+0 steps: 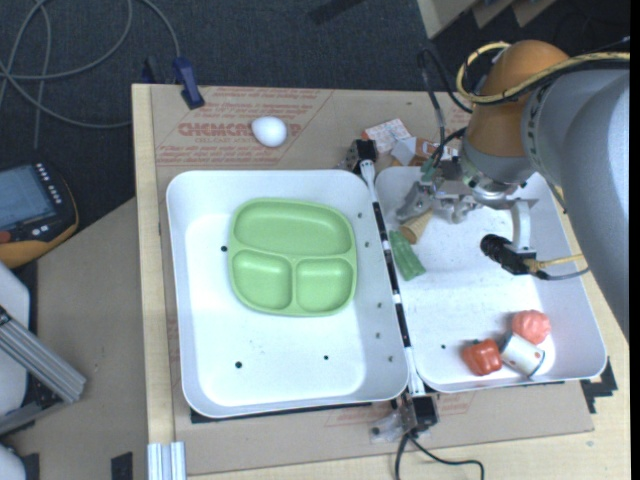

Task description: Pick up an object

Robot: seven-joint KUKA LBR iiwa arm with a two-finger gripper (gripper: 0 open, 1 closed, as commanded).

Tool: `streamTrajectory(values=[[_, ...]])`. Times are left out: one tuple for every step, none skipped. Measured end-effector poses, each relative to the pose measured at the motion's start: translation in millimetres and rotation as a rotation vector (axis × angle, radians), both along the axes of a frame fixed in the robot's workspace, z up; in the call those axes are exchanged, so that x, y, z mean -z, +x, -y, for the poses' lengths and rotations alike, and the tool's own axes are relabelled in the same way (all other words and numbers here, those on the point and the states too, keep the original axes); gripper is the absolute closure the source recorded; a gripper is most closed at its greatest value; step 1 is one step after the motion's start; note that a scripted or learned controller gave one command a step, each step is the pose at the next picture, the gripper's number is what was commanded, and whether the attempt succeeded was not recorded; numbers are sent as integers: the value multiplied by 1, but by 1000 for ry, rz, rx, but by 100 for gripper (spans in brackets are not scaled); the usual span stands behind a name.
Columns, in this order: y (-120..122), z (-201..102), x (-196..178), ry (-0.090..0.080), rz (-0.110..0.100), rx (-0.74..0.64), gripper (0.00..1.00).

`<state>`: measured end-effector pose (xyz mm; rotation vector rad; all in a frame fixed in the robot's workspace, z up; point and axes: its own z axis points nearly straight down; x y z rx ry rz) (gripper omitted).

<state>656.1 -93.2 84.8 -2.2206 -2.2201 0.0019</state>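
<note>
My gripper [434, 206] hangs low over the top left corner of the right bin [560, 298], under the orange band of the arm. Just below and left of it lies a small tan piece [414, 226], and a green oblong object [406, 259] rests beside the bin's left wall. Whether the gripper touches the tan piece cannot be told. At the bin's bottom right sit a red block [482, 357], a white cup-like item [522, 354] and an orange-pink ball [530, 323], close together.
The left bin [200, 338] holds a green three-part plate [294, 256]. A white egg-like ball [268, 130] lies on the cardboard behind it, with crumpled wrappers [392, 139] behind the right bin. A black cabled part [505, 252] hangs from the arm over the right bin.
</note>
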Motion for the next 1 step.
streamTrajectory(values=[[11,5,0,-1,4,-1,0]])
